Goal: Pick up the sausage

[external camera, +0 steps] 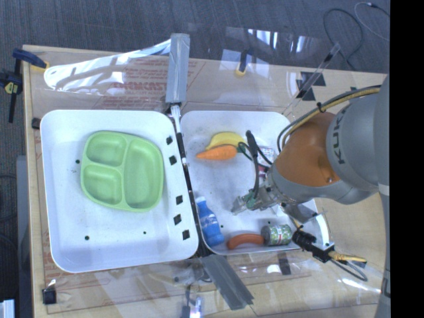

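Note:
The sausage is a short reddish-brown link lying flat along the near wall of the right bin. My gripper hangs low over the middle of that bin, a little beyond the sausage and apart from it. Nothing shows held in it. The arm's orange band and grey wrist cover the bin's right side.
A green can lies just right of the sausage. A blue bottle lies to its left by the divider. A carrot and a banana rest at the far side. The left bin holds a green divided plate.

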Tool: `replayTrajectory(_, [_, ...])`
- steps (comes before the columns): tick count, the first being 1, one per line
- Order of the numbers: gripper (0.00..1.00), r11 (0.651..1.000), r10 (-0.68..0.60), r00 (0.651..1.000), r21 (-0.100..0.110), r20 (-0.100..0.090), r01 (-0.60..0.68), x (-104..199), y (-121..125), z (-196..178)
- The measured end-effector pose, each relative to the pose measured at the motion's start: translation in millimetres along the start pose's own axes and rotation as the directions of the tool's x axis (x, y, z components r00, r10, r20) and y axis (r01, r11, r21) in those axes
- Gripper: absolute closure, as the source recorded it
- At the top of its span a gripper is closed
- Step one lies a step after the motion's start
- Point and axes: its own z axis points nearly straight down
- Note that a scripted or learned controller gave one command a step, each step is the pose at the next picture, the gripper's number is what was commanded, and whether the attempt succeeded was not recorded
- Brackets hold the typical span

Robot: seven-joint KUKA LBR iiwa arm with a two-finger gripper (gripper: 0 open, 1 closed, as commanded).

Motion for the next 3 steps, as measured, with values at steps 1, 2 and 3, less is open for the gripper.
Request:
replayTrajectory(1, [0.0, 1.0, 0.0, 1.0, 0.0, 0.001, 0.0, 0.1, 0.2, -0.1])
replayTrajectory(2, [0.0, 0.843, 0.538, 0.843, -0.002, -0.001, -0.538, -28.2, -17.2, 8.1])
replayTrajectory(3, [0.0, 0.879, 0.476, 0.879, 0.002, -0.003, -0.476, -13.6, -13.4, 8.9])
